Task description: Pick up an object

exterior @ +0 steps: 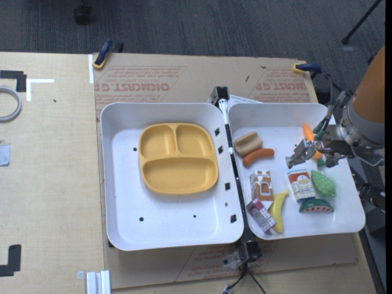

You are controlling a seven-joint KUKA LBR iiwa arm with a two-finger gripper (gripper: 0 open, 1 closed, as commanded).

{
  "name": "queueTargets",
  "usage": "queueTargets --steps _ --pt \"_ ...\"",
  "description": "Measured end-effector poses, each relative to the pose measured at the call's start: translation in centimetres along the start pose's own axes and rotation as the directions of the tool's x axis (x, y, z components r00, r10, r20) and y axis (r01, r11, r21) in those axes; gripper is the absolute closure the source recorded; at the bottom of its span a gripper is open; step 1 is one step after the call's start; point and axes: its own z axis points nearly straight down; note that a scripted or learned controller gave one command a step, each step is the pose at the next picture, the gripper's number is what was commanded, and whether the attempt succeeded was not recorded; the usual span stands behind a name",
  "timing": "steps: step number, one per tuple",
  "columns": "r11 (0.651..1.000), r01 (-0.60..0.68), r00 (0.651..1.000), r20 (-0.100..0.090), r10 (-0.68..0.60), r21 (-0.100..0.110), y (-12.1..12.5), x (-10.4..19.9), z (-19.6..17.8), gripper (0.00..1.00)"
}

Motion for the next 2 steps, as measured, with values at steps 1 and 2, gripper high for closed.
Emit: queueTargets --steps 1,2 --pt "0.949 0.315 0.949 -0.001 -0.315 0.000 0.5 3.5 9.1 0.00" --pt "0.661 0.750 0.661 0.000 -0.750 -0.001 1.0 5.2 9.0 0.00"
